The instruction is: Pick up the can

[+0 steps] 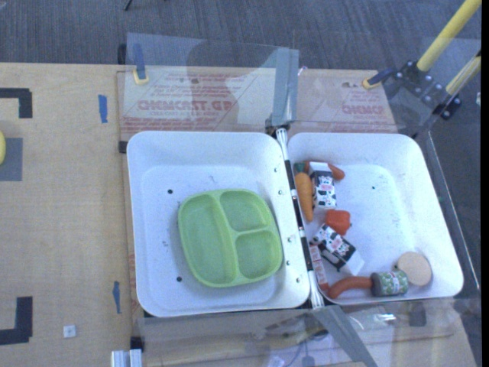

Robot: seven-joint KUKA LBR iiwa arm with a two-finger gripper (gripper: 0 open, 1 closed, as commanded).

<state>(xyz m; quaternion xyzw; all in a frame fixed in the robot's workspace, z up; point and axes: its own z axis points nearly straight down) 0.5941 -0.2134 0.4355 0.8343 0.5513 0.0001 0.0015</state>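
The can [390, 283] is small and green-patterned. It lies on its side near the front edge of the right bin [397, 182], between a red sausage-like piece [348, 286] on its left and a tan round disc [415, 268] on its right.
The left bin [153, 167] holds a green divided plate [231, 236]. Along the right bin's left side lie a carrot [305, 193], two cow-patterned cartons [324, 189] [335, 245] and a red piece [337, 221]. Yellow poles [451, 29] stand at the back right.
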